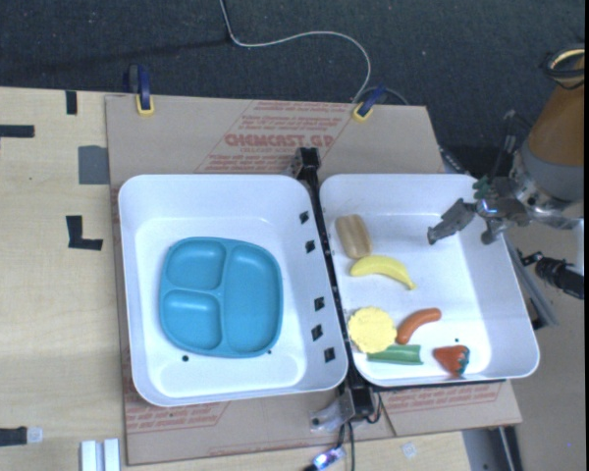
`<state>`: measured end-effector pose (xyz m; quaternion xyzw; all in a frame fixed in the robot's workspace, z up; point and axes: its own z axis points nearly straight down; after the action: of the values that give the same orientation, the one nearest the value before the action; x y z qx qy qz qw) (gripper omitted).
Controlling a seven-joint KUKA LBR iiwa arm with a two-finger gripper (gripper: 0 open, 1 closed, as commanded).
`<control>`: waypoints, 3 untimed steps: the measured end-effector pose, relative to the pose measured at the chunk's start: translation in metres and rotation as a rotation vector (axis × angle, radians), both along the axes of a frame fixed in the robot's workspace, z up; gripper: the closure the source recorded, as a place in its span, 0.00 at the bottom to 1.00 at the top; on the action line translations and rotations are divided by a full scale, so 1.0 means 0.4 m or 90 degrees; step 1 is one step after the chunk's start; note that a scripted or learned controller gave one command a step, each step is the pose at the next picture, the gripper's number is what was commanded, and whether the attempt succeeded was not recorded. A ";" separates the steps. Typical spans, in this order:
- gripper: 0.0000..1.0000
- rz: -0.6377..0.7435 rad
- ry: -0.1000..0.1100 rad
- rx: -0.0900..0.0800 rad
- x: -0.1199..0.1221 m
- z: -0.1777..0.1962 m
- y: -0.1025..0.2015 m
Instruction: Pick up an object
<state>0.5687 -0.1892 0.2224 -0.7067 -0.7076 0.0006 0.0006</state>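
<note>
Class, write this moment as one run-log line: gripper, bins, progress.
gripper: open, above right bin, holding nothing | right bin: banana, sausage, other toy food | left bin: blue divided plate | pick: not yet done

red "CHEMCAST GP" print, cardboard sheet

The arm is cut off by the picture's right edge just behind the claw, so little more than its orange band and grey wrist can be seen. The claw is small and dark, and its fingers blur together, too fine to read. Below the claw, the red thing in the right bin's near corner is too small to name. Just left of it, the green piece is partly tucked under the yellow round thing. Far below and left of the claw, the worktop runs off the picture's left and bottom edges.
</note>
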 end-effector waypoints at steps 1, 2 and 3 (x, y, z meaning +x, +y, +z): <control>0.00 0.000 0.004 0.001 -0.008 -0.152 0.023; 0.00 0.000 0.004 0.001 -0.005 -0.298 0.049; 0.00 0.000 0.000 -0.001 -0.004 -0.345 0.049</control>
<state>0.5671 -0.1695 0.0843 -0.7065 -0.7077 0.0010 -0.0001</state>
